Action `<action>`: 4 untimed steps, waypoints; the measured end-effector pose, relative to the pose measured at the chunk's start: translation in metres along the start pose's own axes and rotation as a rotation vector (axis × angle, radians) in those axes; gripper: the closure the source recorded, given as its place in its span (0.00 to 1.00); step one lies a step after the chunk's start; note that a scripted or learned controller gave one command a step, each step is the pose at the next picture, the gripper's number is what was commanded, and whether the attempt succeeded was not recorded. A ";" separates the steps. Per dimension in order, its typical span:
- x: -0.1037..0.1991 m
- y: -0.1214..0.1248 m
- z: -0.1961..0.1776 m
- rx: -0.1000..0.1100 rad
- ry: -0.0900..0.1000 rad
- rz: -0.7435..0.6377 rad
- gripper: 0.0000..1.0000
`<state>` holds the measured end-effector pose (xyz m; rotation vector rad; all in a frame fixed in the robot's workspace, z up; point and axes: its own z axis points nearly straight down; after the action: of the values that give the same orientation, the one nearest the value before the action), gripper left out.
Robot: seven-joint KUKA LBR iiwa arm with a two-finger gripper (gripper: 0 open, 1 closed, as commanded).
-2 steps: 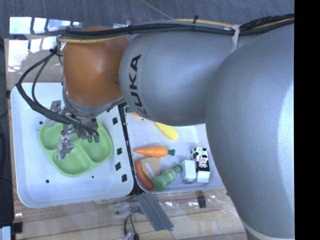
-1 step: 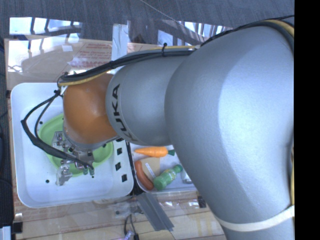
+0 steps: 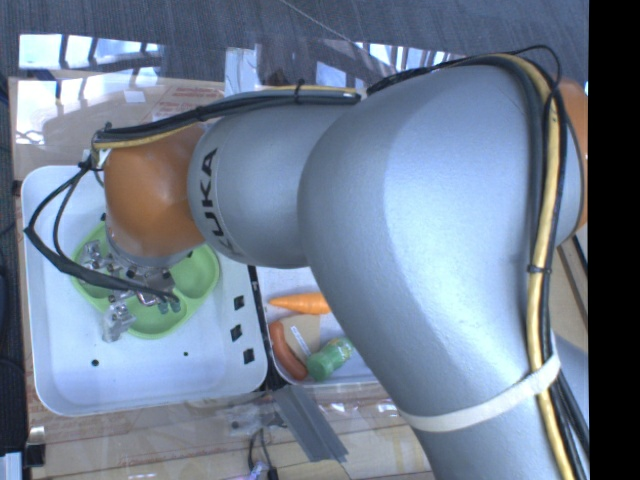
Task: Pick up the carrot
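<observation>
"UKA" reads on the grey arm (image 3: 400,218); the jaws' state over the green plate (image 3: 200,278) is untellable; the carrot (image 3: 300,304) lies apart.

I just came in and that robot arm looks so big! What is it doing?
The grey arm reaches in from the right over two white bins. Its gripper hangs over a green plate in the left bin. The carrot it should pick up lies in the right bin, beside a hot dog and a green thing. So the gripper is over the wrong bin, and the carrot has not been picked up.
</observation>
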<state>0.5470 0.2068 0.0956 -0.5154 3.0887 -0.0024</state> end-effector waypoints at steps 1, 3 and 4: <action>-0.027 0.000 -0.014 0.000 0.014 0.142 0.00; -0.090 -0.018 -0.199 -0.002 -0.002 0.326 0.00; -0.074 -0.045 -0.017 -0.002 0.011 0.278 0.00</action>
<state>0.6319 0.1880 0.1137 -0.0821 3.1419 0.0000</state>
